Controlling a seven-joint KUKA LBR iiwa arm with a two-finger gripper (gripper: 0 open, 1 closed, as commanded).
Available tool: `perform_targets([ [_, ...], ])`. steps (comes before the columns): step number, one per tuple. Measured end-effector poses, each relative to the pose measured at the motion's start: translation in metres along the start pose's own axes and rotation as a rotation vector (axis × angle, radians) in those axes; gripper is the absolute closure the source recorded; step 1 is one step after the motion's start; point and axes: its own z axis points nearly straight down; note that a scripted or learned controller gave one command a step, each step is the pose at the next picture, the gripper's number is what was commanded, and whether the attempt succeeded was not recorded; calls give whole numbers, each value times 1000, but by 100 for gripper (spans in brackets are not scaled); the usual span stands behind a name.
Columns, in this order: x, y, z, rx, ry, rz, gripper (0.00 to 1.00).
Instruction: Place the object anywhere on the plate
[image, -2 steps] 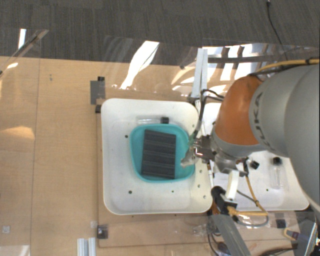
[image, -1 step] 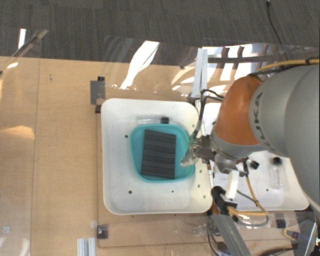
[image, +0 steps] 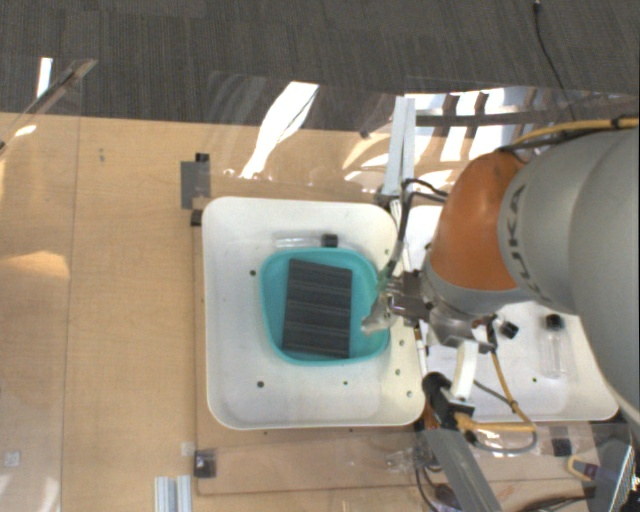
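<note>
Teal plate (image: 272, 300) sits near the right edge of the left bin (image: 230, 390) with the dark ribbed object (image: 318, 308) on it, and I cannot tell my gripper's (image: 378, 312) state.

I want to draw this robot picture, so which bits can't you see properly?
- Tool, camera view: the grey arm with the orange band covers most of it.
- Right white shallow bin: largely under the arm.
- Small clear and black thing behind the teal square plate holding a dark ribbed slab: too small.
</note>
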Motion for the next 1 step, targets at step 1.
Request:
perform_targets([
  [1, 0, 0, 0, 0, 0, 0, 0],
])
